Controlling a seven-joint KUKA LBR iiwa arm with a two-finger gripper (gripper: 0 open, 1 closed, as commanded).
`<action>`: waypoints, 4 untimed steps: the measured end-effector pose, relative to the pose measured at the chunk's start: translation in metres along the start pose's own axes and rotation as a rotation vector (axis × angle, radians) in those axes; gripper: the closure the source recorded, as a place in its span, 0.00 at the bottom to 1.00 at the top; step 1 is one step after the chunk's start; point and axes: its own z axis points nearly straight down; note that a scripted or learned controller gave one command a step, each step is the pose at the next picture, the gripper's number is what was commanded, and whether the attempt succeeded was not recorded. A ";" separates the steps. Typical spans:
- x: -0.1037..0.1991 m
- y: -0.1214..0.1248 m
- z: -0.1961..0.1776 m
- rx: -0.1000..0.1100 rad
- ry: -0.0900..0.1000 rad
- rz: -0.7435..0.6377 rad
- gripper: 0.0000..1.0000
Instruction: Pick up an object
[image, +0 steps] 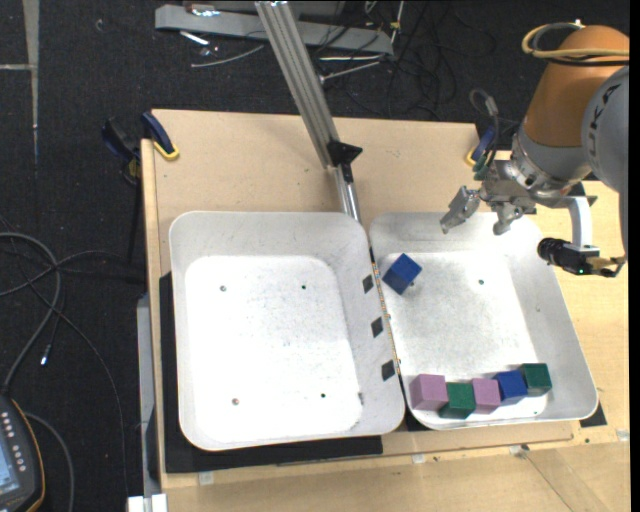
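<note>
Blue block waits, gripper is up and away

Blue block (402, 272) sits alone near the left wall of the right bin (560, 330). The gripper (482, 217) hangs over the bin's far edge, open, holding nothing. The block lies to its left and nearer the camera.

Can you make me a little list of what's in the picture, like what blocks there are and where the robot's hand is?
bins: two white bins side by side, left bin and right bin
lone block: blue cube, near the right bin's far left side
row of blocks: pink, green, pink, blue, green, along the right bin's near edge
gripper: above the right bin's far edge, fingers open, holding nothing
</note>
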 end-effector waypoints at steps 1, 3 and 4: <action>-0.003 -0.071 0.111 0.004 0.002 0.005 0.00; 0.036 -0.018 0.103 -0.013 -0.017 0.007 0.00; -0.041 -0.002 0.106 -0.006 -0.005 0.010 0.00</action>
